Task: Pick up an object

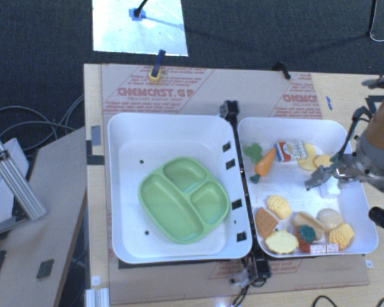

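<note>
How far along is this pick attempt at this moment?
Done: the gripper has reached into the right bin, above bare floor between the toy foods. In hand: nothing visible between its fingers. The carrot, the small carton and the cluster along the front edge lie loose. Left: close on an item and lift it. The green plate sits in the left bin.

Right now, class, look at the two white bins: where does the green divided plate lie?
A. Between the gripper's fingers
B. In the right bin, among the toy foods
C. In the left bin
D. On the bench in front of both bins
C: the green divided plate lies flat on the floor of the left bin, while the toy foods sit in the right bin.
</note>
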